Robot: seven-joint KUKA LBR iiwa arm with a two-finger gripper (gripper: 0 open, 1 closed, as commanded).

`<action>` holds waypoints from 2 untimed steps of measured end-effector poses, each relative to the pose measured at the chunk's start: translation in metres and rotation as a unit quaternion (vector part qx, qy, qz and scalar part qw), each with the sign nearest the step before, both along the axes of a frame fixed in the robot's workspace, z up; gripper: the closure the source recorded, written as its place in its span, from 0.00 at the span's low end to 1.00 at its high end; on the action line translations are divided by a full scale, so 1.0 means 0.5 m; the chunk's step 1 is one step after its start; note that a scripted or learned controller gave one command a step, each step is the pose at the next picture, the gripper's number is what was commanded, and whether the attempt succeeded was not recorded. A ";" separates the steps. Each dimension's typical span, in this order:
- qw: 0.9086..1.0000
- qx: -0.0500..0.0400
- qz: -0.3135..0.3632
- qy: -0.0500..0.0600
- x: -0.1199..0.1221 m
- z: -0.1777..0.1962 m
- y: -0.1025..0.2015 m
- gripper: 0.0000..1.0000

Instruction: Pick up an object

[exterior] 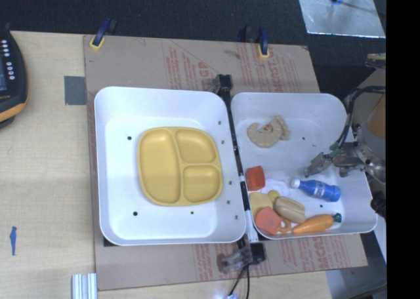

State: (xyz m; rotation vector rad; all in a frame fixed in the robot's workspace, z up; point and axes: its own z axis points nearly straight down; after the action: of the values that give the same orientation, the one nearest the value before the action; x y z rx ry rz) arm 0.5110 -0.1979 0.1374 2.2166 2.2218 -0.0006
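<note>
- While my hand (319, 163) hangs apart and empty in the right bin (308, 104), the blue bottle (318, 189) lies just below it.
- I would lower straight, straddle its middle, avoiding the carrot (315, 224).

You have at the right edge one arm (374, 120) with an orange-brown section, dark cables (346, 117) looping along it, and a grey metal two-finger gripper (319, 163) with slim, dull fingers (314, 167).
</note>
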 end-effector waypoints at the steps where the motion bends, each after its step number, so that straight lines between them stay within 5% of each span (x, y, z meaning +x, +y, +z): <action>1: 1.000 0.001 0.000 -0.004 -0.046 -0.082 0.015 0.00; 2: 1.000 0.002 0.002 -0.005 -0.043 -0.058 0.015 1.00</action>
State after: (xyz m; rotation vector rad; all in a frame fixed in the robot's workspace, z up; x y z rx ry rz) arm 0.4896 -0.1904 0.1086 2.2089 2.2222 0.0141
